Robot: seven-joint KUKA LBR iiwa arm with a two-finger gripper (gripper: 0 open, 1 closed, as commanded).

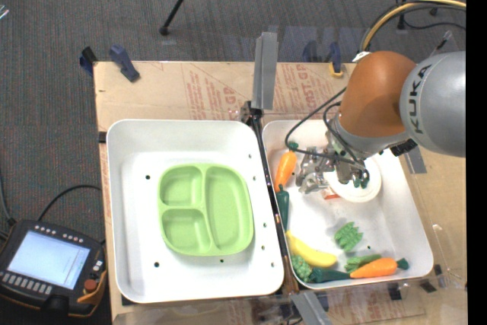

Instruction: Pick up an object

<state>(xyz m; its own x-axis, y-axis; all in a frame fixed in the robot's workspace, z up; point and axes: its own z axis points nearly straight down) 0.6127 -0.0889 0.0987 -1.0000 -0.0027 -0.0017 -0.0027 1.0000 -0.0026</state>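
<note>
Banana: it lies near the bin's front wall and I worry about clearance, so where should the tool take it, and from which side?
Probably at mid-length of the banana, coming straight down, fingers closing across its narrow width. It lies flat, slanting from upper left to lower right. Its lower-right end nears a green vegetable and its left end the bin wall; the middle looks most open.

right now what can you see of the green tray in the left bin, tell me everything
The green tray is a light green divided plate, plastic by its look, with rounded corners and a raised rim. Ridges split it into three compartments: two smaller ones on the view's left, one long one on the right. Nothing lies in any of them. It sits flat, turned slightly, near the middle of the left bin, resting on the white floor, apart from the walls. The arm and the toy food are over in the other bin.
</note>
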